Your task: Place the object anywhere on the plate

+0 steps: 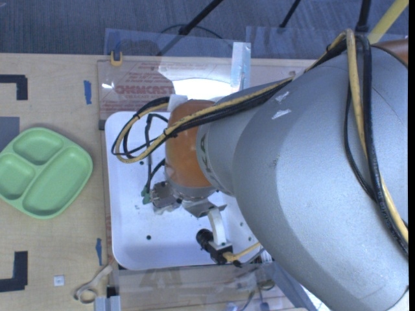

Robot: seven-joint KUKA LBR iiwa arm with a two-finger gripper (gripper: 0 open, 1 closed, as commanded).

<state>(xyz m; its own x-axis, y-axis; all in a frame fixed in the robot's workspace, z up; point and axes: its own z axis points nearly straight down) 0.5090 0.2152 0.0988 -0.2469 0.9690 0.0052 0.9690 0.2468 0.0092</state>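
Arm [305, 173] is in over the white bin [126, 232], reaching from the right and hanging right over the middle of it. The grey housing blocks most of the bin's right side from where I stand. Orange band [185, 144] sits above the bin centre, wrist pointing down.

Gripper [157, 198] is tucked under the wrist, low over the bin floor. Jaws: can't tell whether spread or pressed together, the wrist body covers them (the angle is bad for this).

Object: can't tell where it is. There's a small green bit [145, 195] at the left edge of the gripper hardware, just above the bin floor. It could be the object or part of the tool, and I can't resolve which.

Green plate [42, 170] is on the wooden bench [58, 109] left of the bin, well apart from the gripper. It has three compartments, two small ones at the upper left and one long one at the lower right, and I see nothing lying in them.

Other bits:
- A loop of black and yellow cable [130, 141] runs off the band and hangs over the bin's upper left.
- A clear plastic sheet with red lettering [146, 83] lies behind the bin.
- Blue tape tabs [87, 91] sit on the bench near the bin's left edge.
- Black tape corner marks [16, 86] are on the far left.
- A couple of dark specks [149, 238] are on the bin floor.
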